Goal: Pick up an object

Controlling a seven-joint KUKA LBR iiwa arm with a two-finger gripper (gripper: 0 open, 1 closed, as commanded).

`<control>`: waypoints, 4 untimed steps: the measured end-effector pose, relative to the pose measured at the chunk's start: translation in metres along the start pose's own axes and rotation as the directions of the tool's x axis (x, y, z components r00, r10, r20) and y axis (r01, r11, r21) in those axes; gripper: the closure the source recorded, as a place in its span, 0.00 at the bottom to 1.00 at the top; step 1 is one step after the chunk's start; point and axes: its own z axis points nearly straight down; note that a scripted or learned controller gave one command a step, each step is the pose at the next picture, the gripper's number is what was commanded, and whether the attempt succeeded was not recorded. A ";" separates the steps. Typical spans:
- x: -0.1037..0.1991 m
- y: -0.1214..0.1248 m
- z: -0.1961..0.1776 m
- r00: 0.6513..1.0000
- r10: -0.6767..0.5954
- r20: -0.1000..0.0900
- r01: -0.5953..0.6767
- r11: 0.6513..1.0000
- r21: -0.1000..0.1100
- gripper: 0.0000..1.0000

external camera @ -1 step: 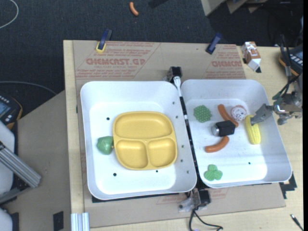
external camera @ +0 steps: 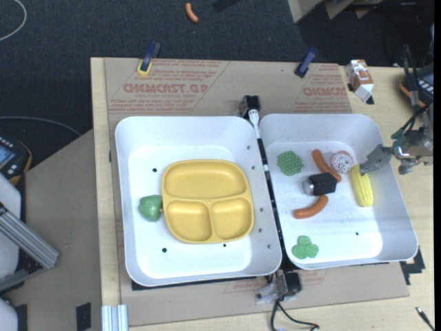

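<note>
The right bin (external camera: 386, 243) holds several small items: a yellow corn cob (external camera: 362, 187), a black block (external camera: 320, 183), two orange sausages (external camera: 311, 208) (external camera: 324, 163), a round pinkish disc (external camera: 341, 161), a green knobbly ball (external camera: 290, 162) and a green broccoli piece (external camera: 304, 248). My gripper (external camera: 374, 161) reaches in over the bin's right rim. It hangs just above and to the right of the corn cob's top end. Nothing shows as held in it.
The left bin (external camera: 138, 133) carries a yellow divided plate (external camera: 207, 200) with a green lump (external camera: 150, 207) beside it on the left. A small box (external camera: 360, 78) and clamps (external camera: 147, 58) sit on the bench behind the bins. Cables hang at the far right.
</note>
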 end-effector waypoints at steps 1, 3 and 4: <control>0.003 -0.003 0.063 1.000 0.000 -0.003 0.000 1.000 0.006 0.00; 0.007 -0.008 0.125 1.000 0.000 -0.003 0.000 1.000 0.005 0.00; 0.006 -0.007 0.113 1.000 0.000 -0.001 0.000 1.000 0.001 1.00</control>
